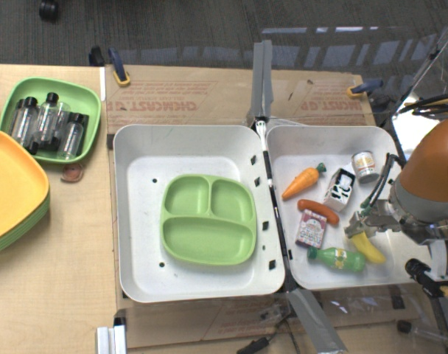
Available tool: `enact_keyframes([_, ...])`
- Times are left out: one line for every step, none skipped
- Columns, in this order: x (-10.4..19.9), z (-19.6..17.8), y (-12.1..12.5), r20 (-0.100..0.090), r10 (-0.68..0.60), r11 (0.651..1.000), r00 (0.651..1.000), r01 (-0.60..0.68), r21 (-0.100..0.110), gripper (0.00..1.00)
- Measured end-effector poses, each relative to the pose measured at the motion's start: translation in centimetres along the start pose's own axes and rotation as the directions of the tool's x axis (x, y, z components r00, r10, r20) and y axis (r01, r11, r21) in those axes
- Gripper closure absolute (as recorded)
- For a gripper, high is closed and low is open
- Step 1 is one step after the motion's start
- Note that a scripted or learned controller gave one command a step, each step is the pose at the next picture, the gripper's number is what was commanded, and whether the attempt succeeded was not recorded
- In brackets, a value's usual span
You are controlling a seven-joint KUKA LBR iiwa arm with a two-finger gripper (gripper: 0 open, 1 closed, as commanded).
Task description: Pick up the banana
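Down at the near edge of the right-hand shallow white bin, a green plastic bottle with a yellow label lies on its side. Just beside it, toward the arm, the yellow toy banana rests on the bin floor. The grey two-finger gripper hangs right over the banana's upper end; whether its fingers are apart or together, I cannot tell from here, and the banana does not look lifted. Left of the banana lies a small pink-and-white packet, with a red sausage-shaped toy just beyond it. Farther back from the banana sit a black-and-white carton, an orange toy carrot with a green top, and a small tin can. Well to the banana's left, in the other white bin, rests a light green divided plate.
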State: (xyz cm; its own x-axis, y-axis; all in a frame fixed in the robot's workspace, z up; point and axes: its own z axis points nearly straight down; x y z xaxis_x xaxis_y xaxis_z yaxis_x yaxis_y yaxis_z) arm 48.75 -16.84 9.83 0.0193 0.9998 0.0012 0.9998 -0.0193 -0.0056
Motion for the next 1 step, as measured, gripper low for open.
enact_keyframes([5.35, -8.99, 0.79, 0.002, 0.024, 1.0, 1.0, -0.024, -0.004, 1.0])
